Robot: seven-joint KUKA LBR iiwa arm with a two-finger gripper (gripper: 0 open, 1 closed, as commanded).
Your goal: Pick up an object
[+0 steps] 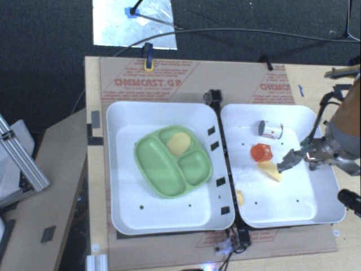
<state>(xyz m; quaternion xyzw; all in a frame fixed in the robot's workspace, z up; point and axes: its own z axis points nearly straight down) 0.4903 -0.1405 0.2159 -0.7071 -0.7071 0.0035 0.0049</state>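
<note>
Gripper (289, 160) low over the right bin (304, 208), at the frame's right.
Its fingertips reach just beside a yellow wedge (271, 171) below a red piece (261, 152); how wide they stand, I cannot tell. A small can (271, 130) lies above.

A pale green divided plate (169, 162) holds a yellow lump (179, 143) in one white bin (121, 151); the other white bin (304, 202) carries a red piece (261, 152) (orange-tinged), a yellow wedge (271, 171), and a silver-and-white can (271, 130).
</note>
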